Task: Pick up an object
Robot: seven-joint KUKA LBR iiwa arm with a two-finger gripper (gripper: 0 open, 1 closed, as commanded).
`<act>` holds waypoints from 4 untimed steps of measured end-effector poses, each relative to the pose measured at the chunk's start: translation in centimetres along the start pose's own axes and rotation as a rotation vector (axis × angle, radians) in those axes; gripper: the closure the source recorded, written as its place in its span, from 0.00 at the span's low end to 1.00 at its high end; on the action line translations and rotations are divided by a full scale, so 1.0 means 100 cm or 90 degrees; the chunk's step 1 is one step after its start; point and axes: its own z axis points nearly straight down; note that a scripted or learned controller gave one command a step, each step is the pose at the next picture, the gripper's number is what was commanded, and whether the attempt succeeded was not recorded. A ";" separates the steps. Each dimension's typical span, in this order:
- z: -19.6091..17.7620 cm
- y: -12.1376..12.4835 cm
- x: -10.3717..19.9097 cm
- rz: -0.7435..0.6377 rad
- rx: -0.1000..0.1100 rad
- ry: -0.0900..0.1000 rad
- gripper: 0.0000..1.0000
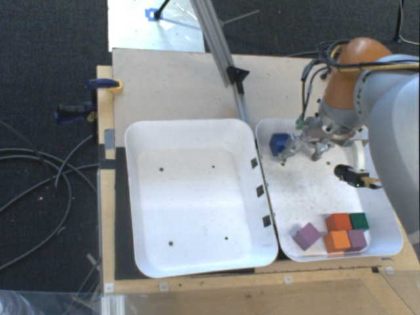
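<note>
A blue block lies at the far left of the right bin, close to its back wall. My gripper is low in that bin, just right of the blue block. Its fingers stand apart and open, with nothing between them. The left finger is right beside the block, on its right side. Several more blocks lie at the bin's near right corner: a purple one, two orange ones, a green one and a second purple one.
The left bin sits beside the right one, their rims meeting along black clips. A slanted metal pole crosses the back of the bench and ends near the bins' shared back corner. The grey arm covers the right bin's right side.
</note>
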 end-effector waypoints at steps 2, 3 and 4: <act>0.001 -0.009 0.003 0.001 -0.019 -0.005 0.00; 0.000 -0.003 0.002 0.001 -0.005 -0.001 0.00; 0.000 0.009 -0.008 -0.008 0.015 0.013 0.00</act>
